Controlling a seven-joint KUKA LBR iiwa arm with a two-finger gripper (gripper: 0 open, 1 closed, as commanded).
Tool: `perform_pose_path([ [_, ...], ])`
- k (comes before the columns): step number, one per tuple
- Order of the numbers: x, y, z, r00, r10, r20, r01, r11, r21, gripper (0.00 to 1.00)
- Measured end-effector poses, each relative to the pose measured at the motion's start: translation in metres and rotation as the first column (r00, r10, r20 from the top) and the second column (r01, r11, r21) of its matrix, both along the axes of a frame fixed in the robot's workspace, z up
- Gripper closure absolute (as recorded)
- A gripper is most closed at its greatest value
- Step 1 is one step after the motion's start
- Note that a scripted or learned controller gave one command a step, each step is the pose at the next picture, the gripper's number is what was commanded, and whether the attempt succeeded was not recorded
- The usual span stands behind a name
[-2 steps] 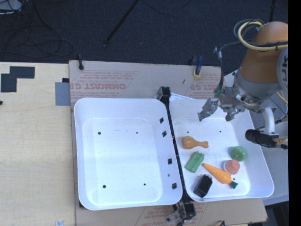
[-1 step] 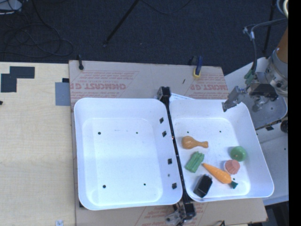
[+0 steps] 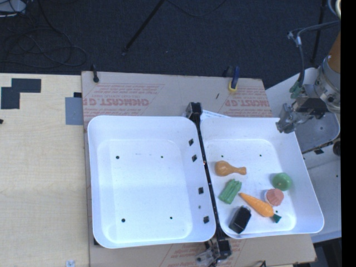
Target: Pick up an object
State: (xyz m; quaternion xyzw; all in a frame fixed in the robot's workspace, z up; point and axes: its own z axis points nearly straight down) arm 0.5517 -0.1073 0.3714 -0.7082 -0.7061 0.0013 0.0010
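Nearest the lens, a black block [image 3: 240, 219] lies at 6 o'clock in the right bin [image 3: 303, 160], close to the front rim. Just beside it at 2 o'clock an orange carrot [image 3: 257, 204] runs slantwise, its green tip toward the front right corner; a pink round piece [image 3: 274, 197] touches it, and a green round piece [image 3: 282, 181] sits near the right wall. A green ribbed piece [image 3: 230, 191] and an orange drumstick [image 3: 229, 169] lie toward the divider. That bin's back half is bare white floor. The hand [image 3: 287, 120] hangs above the bin's 1 o'clock corner, apart from every object, gripping nothing; how wide it stands cannot be told. The left bin [image 3: 100, 149] lies at 9 o'clock. Cardboard [image 3: 139, 96] on the desk [image 3: 39, 171] bears red mirrored print, not readable.
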Motion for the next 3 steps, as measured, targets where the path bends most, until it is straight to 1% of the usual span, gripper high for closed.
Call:
perform_pose_path([
  [1,0.039,0.065,0.03,1.0,0.009,0.006,-0.009,1.0,0.001,1.0],
  [2,0.023,0.103,0.164,1.0,0.009,0.016,-0.009,1.0,0.002,1.0],
  [3,0.087,0.181,0.166,1.0,0.01,0.003,-0.01,1.0,0.001,1.0],
])
